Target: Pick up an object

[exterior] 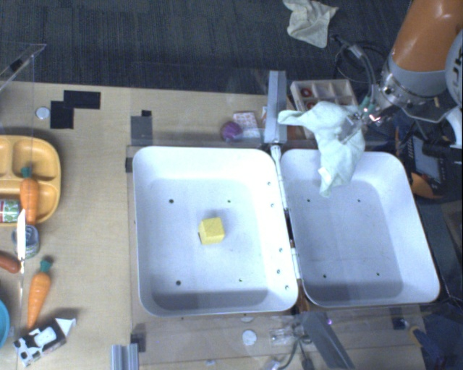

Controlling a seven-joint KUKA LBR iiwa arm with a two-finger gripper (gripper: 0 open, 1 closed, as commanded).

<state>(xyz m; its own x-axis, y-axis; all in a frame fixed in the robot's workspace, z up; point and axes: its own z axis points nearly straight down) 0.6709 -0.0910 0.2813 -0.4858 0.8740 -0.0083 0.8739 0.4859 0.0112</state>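
Wooden table carries two white bins. Left bin holds a yellow block near its centre. Over the right bin's back edge, fingers pinch a hanging white cloth. No writing is legible.

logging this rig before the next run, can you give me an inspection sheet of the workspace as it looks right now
surface: wooden bench bearing two shallow white bins, left bin and right bin, side by side
job's things: yellow block lying near the middle of the left bin; pale cloth hanging over the right bin's far edge
clutter: toy carrots and a yellow tray at the left of the bench; a purple item behind the left bin
grippers: tool at the cloth's upper right edge; the cloth hangs down from it
cables: dark cables near the arm
surroundings: crumpled cloth on the dark floor beyond the bench
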